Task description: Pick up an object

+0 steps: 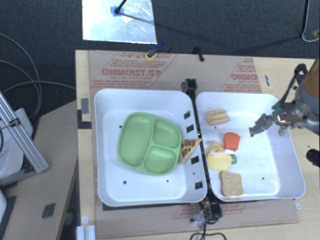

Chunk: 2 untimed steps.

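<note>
You saw two white bins side by side on the tabletop [85,149]. The left bin [107,109] held a green plate [148,143] with three sections. A toy pizza slice [188,148] lay just beside the plate, at the right wall of that bin.

The right bin [287,176] held the other toy food. A hot dog bun [217,117] lay near the top. An orange-red piece [231,141] sat below it. A yellow piece [219,161] lay lower down, with a small green bit [233,159] at its right end. Another small yellow piece [215,147] touched it from above. A slice of toast [232,183] lay near the bottom, just under the yellow piece.

The arm [307,101] came in from the right. The gripper [261,125] hung over the right part of the right bin, well to the right of the orange-red piece. You could see only one dark fingertip pointing left and down, so you could not tell if the fingers [259,125] were apart or together. Nothing showed between them. All the toy food lay in the bins, apart from the gripper.
</note>
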{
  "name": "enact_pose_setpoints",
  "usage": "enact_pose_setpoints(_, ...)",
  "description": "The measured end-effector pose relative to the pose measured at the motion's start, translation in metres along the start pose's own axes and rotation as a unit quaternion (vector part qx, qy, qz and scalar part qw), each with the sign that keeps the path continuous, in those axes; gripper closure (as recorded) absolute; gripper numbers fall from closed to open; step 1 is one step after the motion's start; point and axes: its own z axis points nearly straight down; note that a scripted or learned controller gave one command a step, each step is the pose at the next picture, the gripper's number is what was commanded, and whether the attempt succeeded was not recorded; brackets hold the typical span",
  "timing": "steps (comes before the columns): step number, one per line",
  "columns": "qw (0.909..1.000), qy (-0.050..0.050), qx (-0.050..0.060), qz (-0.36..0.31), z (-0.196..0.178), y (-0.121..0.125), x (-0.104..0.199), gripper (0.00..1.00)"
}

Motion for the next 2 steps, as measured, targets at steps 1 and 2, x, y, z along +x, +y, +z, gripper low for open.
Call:
enact_pose_setpoints(1,1.0,0.0,-0.002,-0.002,-0.011,0.001,0.0,1.0)
enact_pose_setpoints(2,1.0,0.002,0.003,-0.004,0.052,-0.013,0.069,1.0)
